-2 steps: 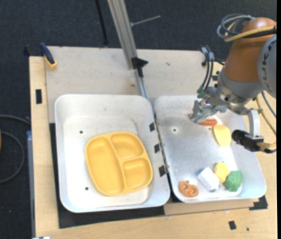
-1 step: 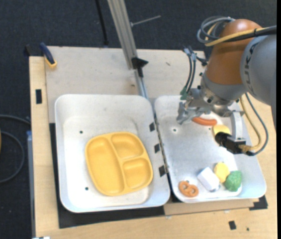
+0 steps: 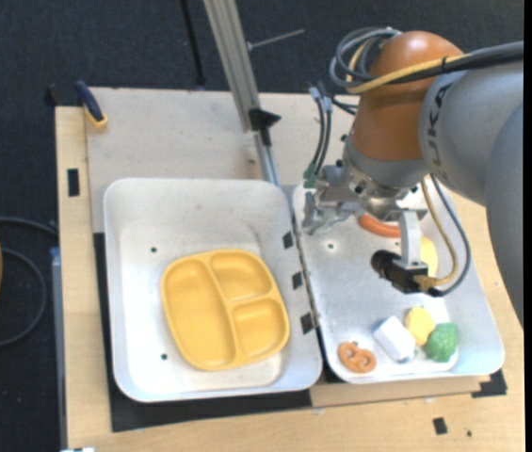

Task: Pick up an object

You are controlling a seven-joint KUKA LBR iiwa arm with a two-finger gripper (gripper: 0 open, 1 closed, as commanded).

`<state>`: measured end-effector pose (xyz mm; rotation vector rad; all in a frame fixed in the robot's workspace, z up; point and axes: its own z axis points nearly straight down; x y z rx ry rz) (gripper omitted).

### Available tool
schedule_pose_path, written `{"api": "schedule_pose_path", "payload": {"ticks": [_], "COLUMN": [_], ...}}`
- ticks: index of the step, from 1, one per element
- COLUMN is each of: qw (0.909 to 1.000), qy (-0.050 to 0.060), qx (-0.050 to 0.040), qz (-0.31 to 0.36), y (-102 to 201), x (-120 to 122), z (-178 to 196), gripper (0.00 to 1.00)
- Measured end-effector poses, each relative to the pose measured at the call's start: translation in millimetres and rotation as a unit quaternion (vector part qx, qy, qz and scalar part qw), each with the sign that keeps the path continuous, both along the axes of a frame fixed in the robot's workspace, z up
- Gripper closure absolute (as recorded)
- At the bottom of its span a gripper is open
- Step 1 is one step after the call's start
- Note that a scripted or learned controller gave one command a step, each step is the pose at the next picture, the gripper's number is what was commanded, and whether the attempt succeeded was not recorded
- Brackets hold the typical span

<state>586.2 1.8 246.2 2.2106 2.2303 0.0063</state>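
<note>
- No legible writing or brand marks.
- Yellow three-compartment plastic tray [image 3: 225, 307] lies in left white bin [image 3: 134, 215].
- Gripper [image 3: 327, 210] hovers right of tray; opening cannot be told.

Single fixed camera, mounted above the bench [image 3: 153, 139], looking down at a slant. Moderate distance: both white bins fall in frame, left bin [image 3: 134, 252] and right bin [image 3: 341, 281]. Arm [image 3: 454, 102] enters from frame right.

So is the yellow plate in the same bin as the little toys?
No, the yellow plate lies alone in the left bin, while the little toys sit in the right bin.
</note>
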Motion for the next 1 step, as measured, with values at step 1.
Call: {"api": "schedule_pose_path", "payload": {"ticks": [1], "qw": [1.0000], "qy": [0.001], "qx": [-0.0002], "qz": [0.000], "y": [46.0], "x": [-1.0], "z": [5.8], "gripper": [1.00]}}
